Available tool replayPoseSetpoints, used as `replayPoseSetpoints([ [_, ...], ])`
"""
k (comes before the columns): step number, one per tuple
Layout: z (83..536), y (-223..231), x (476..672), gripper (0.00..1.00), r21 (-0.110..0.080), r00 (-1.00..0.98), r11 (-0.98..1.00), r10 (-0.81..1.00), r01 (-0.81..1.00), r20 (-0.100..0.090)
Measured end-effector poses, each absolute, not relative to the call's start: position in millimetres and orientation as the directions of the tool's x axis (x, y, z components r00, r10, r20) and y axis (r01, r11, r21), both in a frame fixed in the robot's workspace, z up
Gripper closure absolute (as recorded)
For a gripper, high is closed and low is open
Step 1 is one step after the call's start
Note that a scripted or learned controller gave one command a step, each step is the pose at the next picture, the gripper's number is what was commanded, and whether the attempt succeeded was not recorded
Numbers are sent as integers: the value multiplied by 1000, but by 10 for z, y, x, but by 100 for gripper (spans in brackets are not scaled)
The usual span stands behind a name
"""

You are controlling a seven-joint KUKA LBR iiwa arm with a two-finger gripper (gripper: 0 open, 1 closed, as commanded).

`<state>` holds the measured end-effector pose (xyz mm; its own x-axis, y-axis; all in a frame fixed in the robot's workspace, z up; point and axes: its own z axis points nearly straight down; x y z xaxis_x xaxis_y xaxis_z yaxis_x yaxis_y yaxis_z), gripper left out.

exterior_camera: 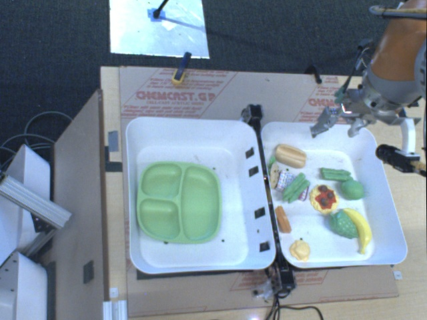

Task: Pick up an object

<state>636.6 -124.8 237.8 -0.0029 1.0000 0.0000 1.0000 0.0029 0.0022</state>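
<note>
Bread roll (291, 155) lies at eight o'clock from my jaws (341, 123), apparently parted and empty.

From where I hang, the one thing I can read is red print on the cardboard sheet (200, 92) under the two white bins: it looks like "CHEMCAST GP", large, just above the left bin (193, 129). The same red print repeats near the right bin (383, 172) and along the sheet's front edge, too small or covered to make out.
</note>
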Motion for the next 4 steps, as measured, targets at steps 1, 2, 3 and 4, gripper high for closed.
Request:
replayPoseSetpoints([
  [1, 814, -1062, 6048, 0, 5, 1, -1, 1000, 1000, 2],
  [2, 1723, -1087, 5476, 0, 6, 0, 0, 1000, 1000, -1],
  [3, 842, -1649, 5815, 0, 6, 3, -3, 1000, 1000, 3],
  [4, 1624, -1708, 5675, 0, 8, 0, 0, 1000, 1000, -3],
])
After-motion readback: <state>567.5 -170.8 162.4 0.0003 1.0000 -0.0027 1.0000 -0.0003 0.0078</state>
